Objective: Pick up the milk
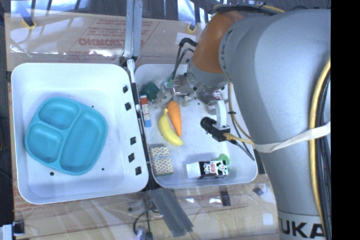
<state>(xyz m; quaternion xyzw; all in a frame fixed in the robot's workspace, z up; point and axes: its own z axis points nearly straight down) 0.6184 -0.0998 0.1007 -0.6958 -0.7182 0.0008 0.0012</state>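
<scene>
The milk [208, 168] is a small white carton with black and green print. It lies on its side near the front edge of the right bin [185, 180]. My gripper [179, 91] hangs over the back middle of that bin, just above the top of an orange carrot [175, 116]. The wrist hides most of the gripper. The milk lies well forward of it and a little to its right, apart from it.
In the right bin, a yellow banana [167, 130] lies beside the carrot, a patterned box [161, 159] at front left, a dark green item [149, 89] at back left, and a slim tube [145, 111] by the left wall. The left bin [34, 78] holds a blue divided plate [66, 135].
</scene>
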